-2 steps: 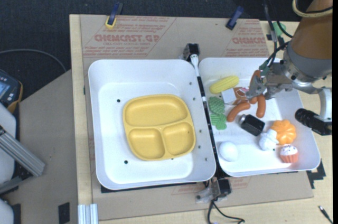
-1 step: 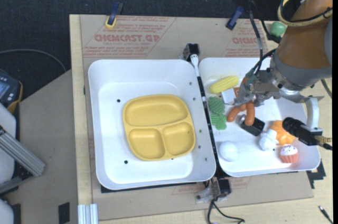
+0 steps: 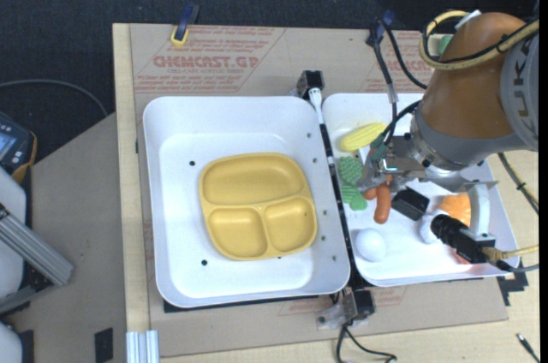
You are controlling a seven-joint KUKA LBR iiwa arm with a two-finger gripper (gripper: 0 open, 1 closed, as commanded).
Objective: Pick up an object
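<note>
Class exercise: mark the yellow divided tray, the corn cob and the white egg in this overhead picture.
yellow divided tray [image 3: 254, 177], camera view, floor of its large compartment.
corn cob [image 3: 361, 135], camera view, middle of the cob.
white egg [image 3: 371, 245], camera view, top of the shell.

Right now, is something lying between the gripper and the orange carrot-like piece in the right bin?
Nothing visible does. The gripper sits just above the orange piece, with green pieces at its left side.

On the counter [image 3: 128, 181] two bins sit side by side. A divided tray [image 3: 255, 205] lies in the left bin [image 3: 171, 130]. In the right bin [image 3: 402, 267], a corn cob [image 3: 361, 135] lies behind a carrot [image 3: 382, 203], and a ball [image 3: 371, 244] lies before it.
</note>
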